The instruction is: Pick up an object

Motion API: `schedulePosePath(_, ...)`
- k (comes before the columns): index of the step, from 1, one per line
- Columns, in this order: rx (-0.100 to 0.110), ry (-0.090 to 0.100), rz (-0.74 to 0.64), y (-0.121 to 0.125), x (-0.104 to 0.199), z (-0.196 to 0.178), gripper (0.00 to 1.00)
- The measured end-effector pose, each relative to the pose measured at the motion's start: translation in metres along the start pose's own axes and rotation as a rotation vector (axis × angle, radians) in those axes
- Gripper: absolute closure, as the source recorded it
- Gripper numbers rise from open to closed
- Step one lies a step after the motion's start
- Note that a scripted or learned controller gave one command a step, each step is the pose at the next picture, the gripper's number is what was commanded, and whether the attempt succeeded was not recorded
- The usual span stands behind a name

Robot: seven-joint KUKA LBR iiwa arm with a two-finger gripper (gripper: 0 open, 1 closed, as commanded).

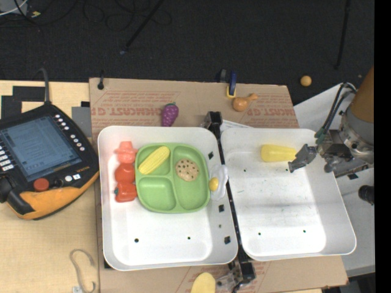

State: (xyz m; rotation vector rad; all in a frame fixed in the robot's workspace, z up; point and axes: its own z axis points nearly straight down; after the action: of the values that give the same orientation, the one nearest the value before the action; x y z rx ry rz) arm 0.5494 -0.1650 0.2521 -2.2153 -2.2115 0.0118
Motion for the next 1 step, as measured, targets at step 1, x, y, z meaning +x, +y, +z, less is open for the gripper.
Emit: schedulePosePath(1, -0.012, -0.003, -0.002, 0.0021, -0.0004, -0.0065, 0.0)
